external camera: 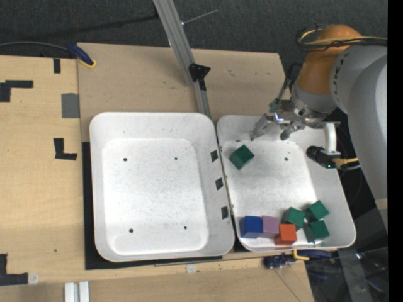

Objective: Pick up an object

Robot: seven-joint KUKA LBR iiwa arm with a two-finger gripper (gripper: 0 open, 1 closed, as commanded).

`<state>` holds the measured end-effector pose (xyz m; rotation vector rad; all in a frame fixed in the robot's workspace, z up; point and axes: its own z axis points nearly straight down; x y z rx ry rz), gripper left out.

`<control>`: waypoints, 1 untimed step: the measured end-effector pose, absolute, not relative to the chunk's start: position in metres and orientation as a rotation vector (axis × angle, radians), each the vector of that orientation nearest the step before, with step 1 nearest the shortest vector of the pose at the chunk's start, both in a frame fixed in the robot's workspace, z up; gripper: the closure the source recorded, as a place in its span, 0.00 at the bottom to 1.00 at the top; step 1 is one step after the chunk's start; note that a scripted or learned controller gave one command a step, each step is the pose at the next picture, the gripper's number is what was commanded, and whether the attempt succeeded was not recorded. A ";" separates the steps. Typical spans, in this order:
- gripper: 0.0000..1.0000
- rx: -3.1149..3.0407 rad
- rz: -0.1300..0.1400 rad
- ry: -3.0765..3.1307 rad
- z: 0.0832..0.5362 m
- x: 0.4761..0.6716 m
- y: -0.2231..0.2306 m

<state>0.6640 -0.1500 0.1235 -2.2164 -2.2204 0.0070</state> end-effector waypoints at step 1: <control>0.00 -2.216 0.007 -2.221 0.089 0.663 -0.149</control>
